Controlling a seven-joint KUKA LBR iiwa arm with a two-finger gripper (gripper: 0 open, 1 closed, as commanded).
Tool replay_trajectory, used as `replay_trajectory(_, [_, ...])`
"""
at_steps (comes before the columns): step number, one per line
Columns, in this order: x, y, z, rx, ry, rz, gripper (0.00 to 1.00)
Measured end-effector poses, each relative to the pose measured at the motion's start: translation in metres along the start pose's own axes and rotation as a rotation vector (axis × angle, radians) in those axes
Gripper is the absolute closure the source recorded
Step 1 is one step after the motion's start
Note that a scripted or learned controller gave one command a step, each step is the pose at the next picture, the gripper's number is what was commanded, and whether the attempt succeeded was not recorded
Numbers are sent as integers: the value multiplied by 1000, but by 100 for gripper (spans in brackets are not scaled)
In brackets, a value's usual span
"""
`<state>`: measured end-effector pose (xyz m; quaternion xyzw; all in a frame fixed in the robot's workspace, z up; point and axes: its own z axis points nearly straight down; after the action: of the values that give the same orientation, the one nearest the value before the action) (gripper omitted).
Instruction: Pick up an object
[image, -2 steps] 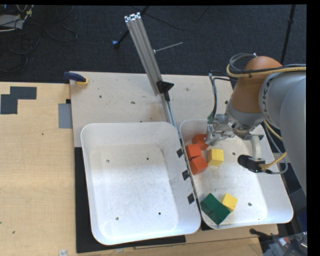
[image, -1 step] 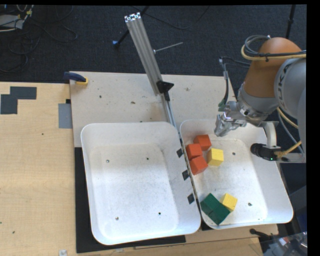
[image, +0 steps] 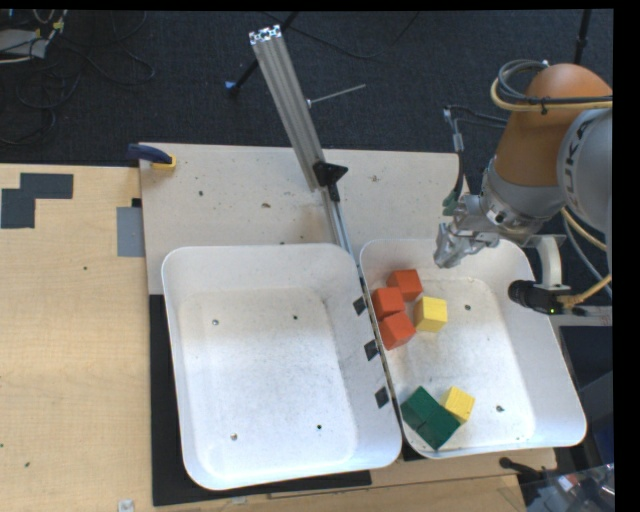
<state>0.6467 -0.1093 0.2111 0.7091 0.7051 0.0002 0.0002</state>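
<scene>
Over the right bin's far edge: end effector (image: 452, 250) hanging above the blocks.

Right bin (image: 545, 395) as landmark. End effector is hovering at its far rim, gripping nothing; how far it is open I cannot tell. Three orange blocks (image: 393, 309) are clustering against the bin's left wall, yellow block (image: 432, 313) touching them. Green block (image: 430, 417) and second yellow block (image: 459, 403) are sitting together at the near-left corner. Left bin (image: 200, 400) is lying alongside on the surface (image: 230, 195).
</scene>
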Motion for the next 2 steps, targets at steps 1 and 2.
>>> replay_trajectory(1, [47,-25,8,6,2,-9,100])
replay_trajectory(2, [85,-44,7,6,2,-9,100])
